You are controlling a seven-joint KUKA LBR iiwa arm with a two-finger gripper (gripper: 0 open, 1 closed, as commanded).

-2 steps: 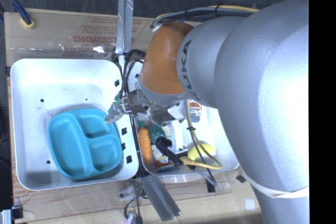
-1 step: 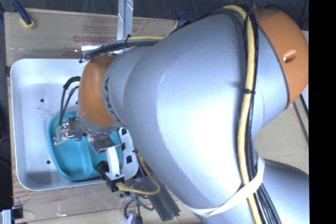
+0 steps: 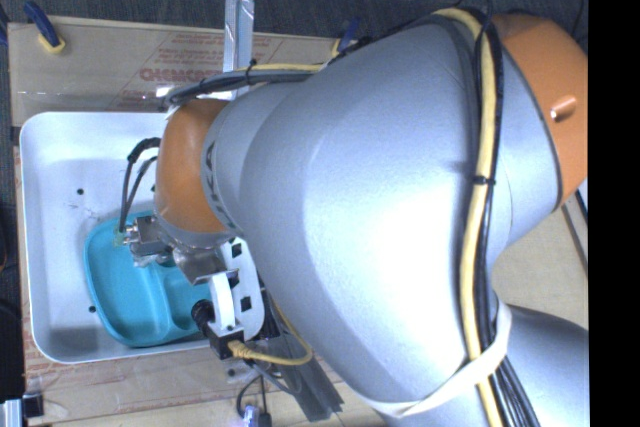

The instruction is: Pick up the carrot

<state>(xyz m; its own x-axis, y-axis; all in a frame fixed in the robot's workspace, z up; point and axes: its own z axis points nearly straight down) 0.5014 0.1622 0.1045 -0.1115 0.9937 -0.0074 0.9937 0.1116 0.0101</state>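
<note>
The big grey arm (image 3: 400, 215) leans across the worktop, blocking most of it. Its end effector (image 3: 150, 240) is low in the left white bin (image 3: 50, 165), over a teal object (image 3: 130, 300). Carrot's whereabouts: I cannot tell.

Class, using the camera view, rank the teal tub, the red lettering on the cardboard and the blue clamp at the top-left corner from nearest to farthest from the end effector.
1. Teal tub, in the white bin, right by the end effector.
2. Red lettering, on the cardboard behind the bin.
3. Blue clamp, top-left corner.
</note>
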